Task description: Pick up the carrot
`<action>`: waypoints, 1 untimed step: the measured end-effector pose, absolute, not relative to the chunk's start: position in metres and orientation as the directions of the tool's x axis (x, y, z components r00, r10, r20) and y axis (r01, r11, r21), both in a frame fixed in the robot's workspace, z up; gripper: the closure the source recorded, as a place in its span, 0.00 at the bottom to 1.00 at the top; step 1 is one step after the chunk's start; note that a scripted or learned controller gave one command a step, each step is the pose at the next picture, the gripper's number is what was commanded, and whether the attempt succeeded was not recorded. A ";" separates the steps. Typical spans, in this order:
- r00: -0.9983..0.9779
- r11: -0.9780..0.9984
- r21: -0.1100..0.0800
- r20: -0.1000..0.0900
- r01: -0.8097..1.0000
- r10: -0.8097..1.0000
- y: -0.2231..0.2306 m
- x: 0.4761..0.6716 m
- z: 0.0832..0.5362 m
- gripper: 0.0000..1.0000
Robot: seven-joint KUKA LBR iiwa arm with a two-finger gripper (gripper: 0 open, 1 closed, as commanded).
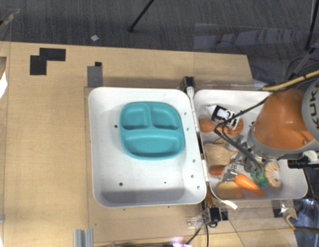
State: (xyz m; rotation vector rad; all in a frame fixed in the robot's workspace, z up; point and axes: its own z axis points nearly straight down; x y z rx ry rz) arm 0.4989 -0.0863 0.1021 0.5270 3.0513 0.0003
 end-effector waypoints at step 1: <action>-0.903 0.904 0.015 -0.040 0.427 0.427 -0.119 0.499 0.096 0.00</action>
